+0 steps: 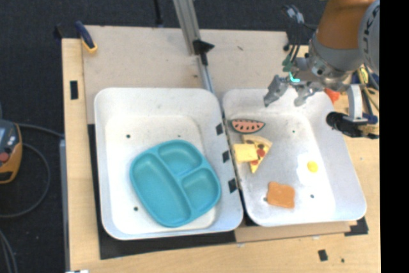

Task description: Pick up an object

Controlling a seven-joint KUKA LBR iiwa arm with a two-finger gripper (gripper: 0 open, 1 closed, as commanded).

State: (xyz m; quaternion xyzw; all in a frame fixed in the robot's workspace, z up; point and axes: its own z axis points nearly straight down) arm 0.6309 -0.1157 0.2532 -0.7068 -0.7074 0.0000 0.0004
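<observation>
My gripper (287, 94) hangs over the far edge of the right bin (332, 201), its two fingers spread open with nothing between them. Below it in that bin lie a watermelon slice (246, 125), a yellow cheese block (244, 153) resting against a pizza slice (259, 151), an orange bread piece (280, 194) and a small yellow piece (312, 167). The watermelon slice is the nearest, a short way to the gripper's front left.
The left bin (121, 112) holds a teal divided plate (176, 183). A slanted metal post (185, 9) stands behind the bins. Cables and a black fitting (348, 123) sit by the right bin's right edge.
</observation>
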